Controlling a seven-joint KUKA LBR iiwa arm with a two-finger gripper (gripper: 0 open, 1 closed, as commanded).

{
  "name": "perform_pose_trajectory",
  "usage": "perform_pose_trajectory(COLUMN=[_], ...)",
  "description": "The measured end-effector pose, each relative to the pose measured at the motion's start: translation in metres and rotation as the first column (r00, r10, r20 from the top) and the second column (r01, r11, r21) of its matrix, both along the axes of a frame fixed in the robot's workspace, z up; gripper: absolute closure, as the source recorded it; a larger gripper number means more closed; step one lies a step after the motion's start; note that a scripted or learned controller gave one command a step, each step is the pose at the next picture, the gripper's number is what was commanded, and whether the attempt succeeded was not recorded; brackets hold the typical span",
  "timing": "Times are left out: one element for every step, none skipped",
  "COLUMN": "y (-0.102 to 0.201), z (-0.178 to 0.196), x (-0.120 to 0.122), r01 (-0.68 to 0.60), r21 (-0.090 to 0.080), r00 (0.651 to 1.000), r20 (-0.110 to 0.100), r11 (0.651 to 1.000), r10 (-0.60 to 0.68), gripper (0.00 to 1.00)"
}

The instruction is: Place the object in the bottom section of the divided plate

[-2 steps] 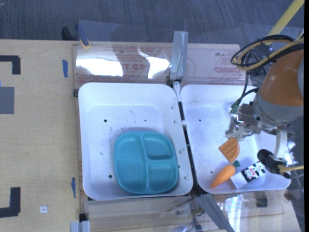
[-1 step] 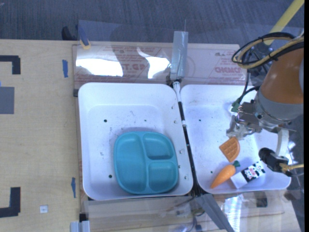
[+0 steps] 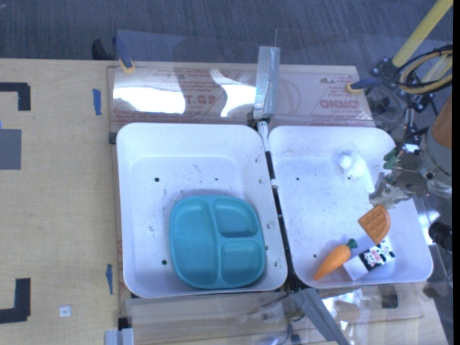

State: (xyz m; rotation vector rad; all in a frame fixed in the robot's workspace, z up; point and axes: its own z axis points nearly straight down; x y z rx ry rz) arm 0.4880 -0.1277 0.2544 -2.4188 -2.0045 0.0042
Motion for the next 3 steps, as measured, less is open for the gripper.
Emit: perform_pose_trajectory(y=[0.074,0.15,0.207], z=[-0.041,-0.047,-0.073], x=[0.019,-0.008,0.054], r01=[0.146,-0.128,-0.241], r21=[0.002,0.003,0.002], r00=[0.989,0.992,0.97], r20=[-0.007,-0.006,-0.003], r11=[0.989,0.992,0.97], r10=[-0.146,0.128,0.241], gripper=[1.0,1.0,1.0])
